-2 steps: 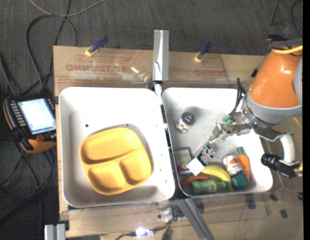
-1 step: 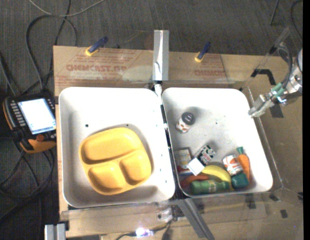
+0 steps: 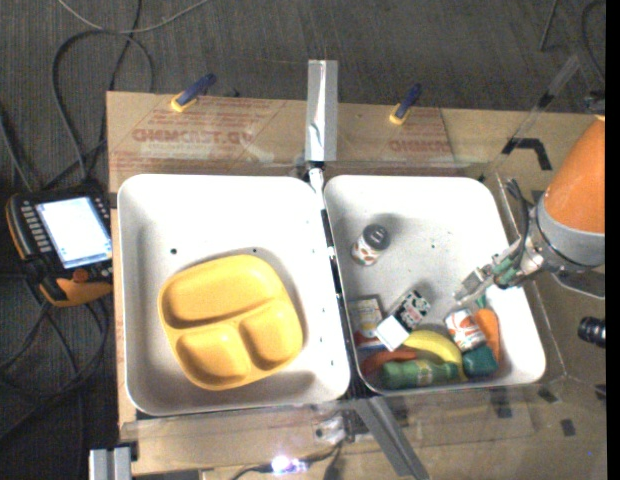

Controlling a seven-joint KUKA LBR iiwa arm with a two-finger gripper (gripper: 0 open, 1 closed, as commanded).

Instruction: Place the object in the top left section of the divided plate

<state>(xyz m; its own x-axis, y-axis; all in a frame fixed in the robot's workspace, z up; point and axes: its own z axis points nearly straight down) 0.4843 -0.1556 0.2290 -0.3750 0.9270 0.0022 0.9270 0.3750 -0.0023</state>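
Dark carpet with loose cables surrounds my bench, and two white bins sit side by side on it. What I am meant to carry is not named, so I judge it must come from the heap in the near corner of the right bin [image 3: 430,193]: a yellow banana [image 3: 433,345], a green bottle [image 3: 420,372] lying flat just in front of it, an orange carrot [image 3: 489,330] and a small red-and-white can [image 3: 464,328] at the right end of the pile. My gripper [image 3: 487,279] hangs above the right side of this bin, just beyond the can and carrot, so the pile lies toward the camera and a little to the view's left of it. Banana and bottle both run roughly left to right across the view. I cannot tell whether I am spread or pressed together, and I see nothing pinched. Farther up the bin a small jar [image 3: 371,242] stands alone, well apart from the heap. My goal, the yellow divided plate [image 3: 233,320], rests in the left bin [image 3: 140,208], well off to the view's left; its top left section [image 3: 215,288] is the wide one farthest from the camera, so the carry must cross the wall between the bins.
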